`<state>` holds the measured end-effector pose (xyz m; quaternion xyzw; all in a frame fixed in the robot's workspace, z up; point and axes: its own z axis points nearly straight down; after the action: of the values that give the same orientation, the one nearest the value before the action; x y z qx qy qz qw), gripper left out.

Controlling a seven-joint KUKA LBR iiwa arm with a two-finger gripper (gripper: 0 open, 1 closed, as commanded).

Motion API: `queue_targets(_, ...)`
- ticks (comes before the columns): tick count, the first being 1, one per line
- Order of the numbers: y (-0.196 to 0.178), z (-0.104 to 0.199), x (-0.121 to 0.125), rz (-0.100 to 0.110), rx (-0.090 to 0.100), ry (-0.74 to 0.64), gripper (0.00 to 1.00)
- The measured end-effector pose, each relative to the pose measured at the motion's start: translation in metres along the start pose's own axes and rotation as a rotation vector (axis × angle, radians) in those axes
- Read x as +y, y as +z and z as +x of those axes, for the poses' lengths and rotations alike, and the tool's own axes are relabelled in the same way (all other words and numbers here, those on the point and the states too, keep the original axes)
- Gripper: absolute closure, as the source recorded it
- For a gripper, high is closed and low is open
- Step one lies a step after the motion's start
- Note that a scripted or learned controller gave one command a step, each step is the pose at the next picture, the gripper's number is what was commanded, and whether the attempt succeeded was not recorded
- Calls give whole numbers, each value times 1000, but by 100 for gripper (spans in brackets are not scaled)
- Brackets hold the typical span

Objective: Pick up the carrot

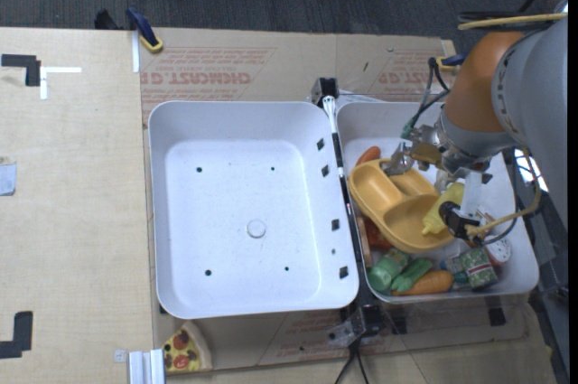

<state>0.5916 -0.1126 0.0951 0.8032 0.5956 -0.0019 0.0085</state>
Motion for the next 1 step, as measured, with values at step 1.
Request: queue_targets(1,-7,0,0,6,1,2,100)
